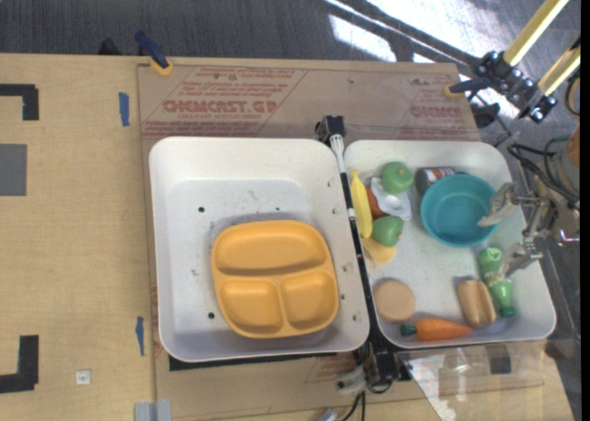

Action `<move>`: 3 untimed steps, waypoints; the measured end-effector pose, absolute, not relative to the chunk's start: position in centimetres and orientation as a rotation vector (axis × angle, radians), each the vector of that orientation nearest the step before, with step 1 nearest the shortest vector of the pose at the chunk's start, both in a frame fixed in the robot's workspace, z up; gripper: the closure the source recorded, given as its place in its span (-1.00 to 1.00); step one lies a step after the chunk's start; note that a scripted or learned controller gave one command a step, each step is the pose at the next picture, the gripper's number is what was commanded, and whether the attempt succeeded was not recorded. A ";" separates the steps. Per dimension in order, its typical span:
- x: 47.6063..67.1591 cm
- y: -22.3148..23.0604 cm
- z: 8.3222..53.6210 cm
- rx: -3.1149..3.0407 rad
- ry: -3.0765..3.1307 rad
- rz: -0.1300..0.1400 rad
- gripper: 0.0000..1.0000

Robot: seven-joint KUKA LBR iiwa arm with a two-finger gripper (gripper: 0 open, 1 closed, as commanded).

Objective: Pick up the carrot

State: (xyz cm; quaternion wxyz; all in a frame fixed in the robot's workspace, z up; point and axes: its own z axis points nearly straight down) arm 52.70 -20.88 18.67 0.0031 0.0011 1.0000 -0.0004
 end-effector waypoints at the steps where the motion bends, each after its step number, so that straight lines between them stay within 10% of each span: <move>1: 48.5 -13.9 16.2 -0.213 3.133 0.007 -1.00; 3: 49.5 -19.3 9.0 -1.537 2.720 -0.010 -1.00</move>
